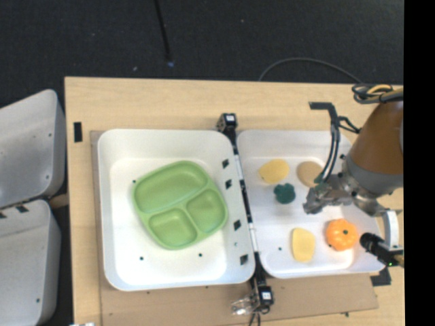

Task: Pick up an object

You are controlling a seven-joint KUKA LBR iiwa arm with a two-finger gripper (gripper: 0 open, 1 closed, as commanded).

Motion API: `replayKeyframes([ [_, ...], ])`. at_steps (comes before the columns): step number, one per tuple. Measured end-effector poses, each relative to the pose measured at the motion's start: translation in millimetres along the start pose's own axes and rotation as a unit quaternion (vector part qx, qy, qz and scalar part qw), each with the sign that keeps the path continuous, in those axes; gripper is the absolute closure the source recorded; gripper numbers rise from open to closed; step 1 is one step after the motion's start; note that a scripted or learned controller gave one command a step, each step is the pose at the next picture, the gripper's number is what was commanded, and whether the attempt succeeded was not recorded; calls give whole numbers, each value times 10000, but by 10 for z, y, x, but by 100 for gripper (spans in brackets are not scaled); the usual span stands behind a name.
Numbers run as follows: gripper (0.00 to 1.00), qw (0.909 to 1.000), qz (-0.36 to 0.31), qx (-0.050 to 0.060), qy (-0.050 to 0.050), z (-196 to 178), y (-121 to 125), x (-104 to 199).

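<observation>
Pincer [317,202]: finger state unclear to you. Nearest item: green object [285,193], just beside; centre over it, then descend.

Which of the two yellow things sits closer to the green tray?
The pale yellow round piece at the right bin's far side; the yellow oblong piece lies farther from the green divided tray.
</observation>
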State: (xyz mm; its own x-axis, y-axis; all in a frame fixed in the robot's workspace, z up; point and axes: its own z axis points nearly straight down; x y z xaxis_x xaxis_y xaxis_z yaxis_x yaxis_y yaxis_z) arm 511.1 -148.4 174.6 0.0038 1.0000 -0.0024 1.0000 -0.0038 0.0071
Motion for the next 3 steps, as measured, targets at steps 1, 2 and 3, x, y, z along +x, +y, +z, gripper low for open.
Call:
replayKeyframes([
  [1, 100, 10000, -35, -1, -2, -459, 40, -80],
  [2, 100, 10000, -35, 2, -1, -967, 59, -95],
  [3, 100, 10000, -52, 20, 13, -993, 315, 402],
])
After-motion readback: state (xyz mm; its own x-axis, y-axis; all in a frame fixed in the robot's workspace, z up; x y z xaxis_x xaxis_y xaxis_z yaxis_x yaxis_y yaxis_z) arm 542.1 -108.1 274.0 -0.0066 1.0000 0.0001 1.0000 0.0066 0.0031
